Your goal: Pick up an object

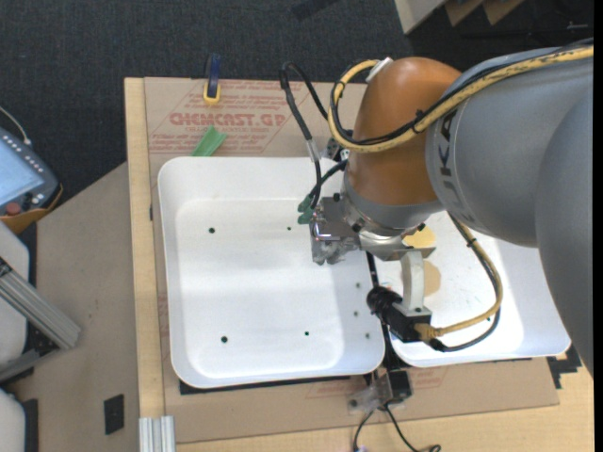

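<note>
A large grey robot arm (513,149) with an orange band (400,125) above its wrist is reaching in from the right, hanging over the seam between two shallow white bins on a cardboard-covered bench (236,111). Its gripper (325,243) is sitting low at the right side of the left bin (188,252), and the wrist is covering it so that whether it is gripping anything cannot be told. A tan, flat-looking object (426,257) is lying in the right bin (509,337), just beside the wrist and partly hidden by it. Black and yellow cables (471,323) are looping from the arm across the right bin. A small green strip (209,142) is lying on the cardboard behind the left bin.
</note>
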Robot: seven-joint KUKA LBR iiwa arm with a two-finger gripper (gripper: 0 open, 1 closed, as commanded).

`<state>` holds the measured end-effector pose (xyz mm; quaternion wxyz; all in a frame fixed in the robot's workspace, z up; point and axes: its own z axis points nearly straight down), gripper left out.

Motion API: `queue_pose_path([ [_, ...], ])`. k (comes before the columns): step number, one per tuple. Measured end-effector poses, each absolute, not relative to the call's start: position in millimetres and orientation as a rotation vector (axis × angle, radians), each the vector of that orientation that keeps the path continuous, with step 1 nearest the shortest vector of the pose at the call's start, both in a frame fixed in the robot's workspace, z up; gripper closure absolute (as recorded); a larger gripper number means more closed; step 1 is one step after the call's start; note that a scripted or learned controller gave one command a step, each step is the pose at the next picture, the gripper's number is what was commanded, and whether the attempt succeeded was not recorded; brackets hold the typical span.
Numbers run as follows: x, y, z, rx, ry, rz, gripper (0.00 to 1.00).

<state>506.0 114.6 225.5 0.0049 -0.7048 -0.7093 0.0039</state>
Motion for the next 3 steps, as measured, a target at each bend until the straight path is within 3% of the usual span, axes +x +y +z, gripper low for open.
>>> queue_pose_path([
  [1, 478.6, 154.2, 291.1, -2.215, -2.229, -0.01, 1.0],
  [2, 480.3, 22.8, 345.0, -2.243, -2.212, -0.005, 1.0],
  [3, 478.2, -35.6, 282.3, -2.228, -2.209, 0.01, 1.0],
])
